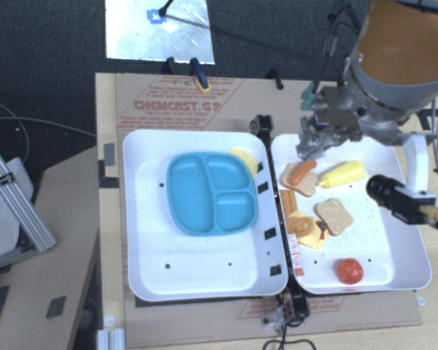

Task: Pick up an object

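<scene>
My gripper [312,146] hangs over the far left corner of the right bin [401,268], just above and apart from a red sausage [304,170]. The sausage lies on a bread slice [302,185]. A yellow bottle-shaped toy [342,173] lies to the right of the sausage. Further forward are another bread slice [333,216], an orange and yellow food pile [304,230] and a red tomato [350,270]. Nothing is seen held under the gripper.
The left bin [153,268] bears a blue divided plate [210,193] with a pale yellow piece [245,158] at its far right corner. A black camera mount [394,195] sticks over the right bin's right side. The bins' shared wall [276,217] runs between them.
</scene>
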`<state>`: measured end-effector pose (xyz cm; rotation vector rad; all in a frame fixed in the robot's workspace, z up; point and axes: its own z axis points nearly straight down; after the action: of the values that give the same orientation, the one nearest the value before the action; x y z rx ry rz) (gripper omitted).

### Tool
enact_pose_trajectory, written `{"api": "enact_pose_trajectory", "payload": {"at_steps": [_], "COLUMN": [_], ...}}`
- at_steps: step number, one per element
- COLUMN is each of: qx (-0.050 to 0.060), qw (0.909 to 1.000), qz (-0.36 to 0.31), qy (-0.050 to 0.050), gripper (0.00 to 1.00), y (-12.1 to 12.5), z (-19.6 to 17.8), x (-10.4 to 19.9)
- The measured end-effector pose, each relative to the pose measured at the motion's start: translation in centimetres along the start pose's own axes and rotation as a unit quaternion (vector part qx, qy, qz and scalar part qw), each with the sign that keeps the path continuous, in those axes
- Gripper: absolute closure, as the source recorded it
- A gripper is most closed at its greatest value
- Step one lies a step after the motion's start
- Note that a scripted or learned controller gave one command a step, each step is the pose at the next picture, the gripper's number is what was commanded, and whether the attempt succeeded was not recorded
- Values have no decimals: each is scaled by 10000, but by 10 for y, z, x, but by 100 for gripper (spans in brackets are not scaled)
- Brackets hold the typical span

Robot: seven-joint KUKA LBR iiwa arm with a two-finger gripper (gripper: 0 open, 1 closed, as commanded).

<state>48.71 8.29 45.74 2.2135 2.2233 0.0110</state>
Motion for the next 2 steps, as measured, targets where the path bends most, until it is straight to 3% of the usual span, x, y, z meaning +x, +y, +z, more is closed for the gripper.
{"api": "enact_pose_trajectory", "payload": {"at_steps": [1,2], "qx": [93,-73], "qw": [9999,10000], "qz": [53,2], "qy": [-31,-5], "gripper": [100,100], "y": [61,51], "z": [159,-39], "x": [-63,-69]}}
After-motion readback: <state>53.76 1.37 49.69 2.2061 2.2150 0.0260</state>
